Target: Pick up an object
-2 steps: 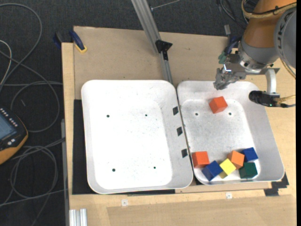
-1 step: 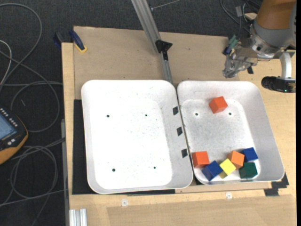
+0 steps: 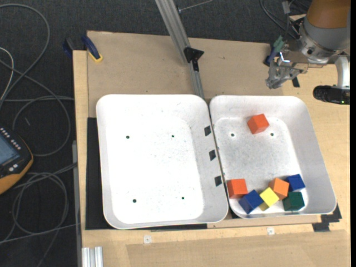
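Overhead view of the bench, as you see it from the fixed camera. Two shallow white bins sit side by side. The left bin shows bare floor with a few dark specks. The right bin holds all the blocks. A lone orange block lies in its far half, well apart from the rest. Along its near wall you find a cluster: a second orange block at the left, then a blue block, a yellow block, a third orange block, a second blue block and a green block at the right, most of them touching or just beside a neighbour.

The arm enters at the far right. Its gripper hangs over the bare bench just beyond the far rim of the right bin, nearest the lone orange block but apart from it. The fingers look small and blurred here, so you cannot tell whether they stand apart or together; nothing appears between them.

A grey metal bar slants across the bench from the far edge toward the gap between the bins. Cables and a handheld pendant lie on the floor to the left
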Robot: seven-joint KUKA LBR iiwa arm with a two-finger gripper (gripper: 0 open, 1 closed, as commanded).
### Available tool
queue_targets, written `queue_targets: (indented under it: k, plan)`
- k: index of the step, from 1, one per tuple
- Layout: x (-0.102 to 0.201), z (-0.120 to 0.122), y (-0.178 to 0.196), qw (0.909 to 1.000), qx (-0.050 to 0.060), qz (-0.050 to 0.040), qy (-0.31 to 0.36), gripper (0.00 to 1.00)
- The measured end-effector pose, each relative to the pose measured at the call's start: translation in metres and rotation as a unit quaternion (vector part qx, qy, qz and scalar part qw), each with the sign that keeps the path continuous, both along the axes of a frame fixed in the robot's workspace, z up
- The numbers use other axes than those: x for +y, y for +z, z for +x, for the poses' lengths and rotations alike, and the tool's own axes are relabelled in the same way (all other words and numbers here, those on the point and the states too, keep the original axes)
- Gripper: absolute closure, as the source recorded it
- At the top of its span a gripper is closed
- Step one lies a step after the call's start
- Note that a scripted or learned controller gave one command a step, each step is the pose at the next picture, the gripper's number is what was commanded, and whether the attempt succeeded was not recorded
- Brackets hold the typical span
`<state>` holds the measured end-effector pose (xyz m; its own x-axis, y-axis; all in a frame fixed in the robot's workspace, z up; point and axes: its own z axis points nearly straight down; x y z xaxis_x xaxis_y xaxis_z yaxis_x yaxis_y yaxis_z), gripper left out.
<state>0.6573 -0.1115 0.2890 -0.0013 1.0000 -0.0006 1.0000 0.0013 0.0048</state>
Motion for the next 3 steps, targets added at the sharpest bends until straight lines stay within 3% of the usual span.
queue_targets:
  k: [1,3]
  plan:
    - [0.054,0.007,-0.004,1.0000,0.002,0.0013,0.002,1.00]
    - [0.168,-0.016,-0.012,1.0000,0.004,0.0017,0.003,1.00]
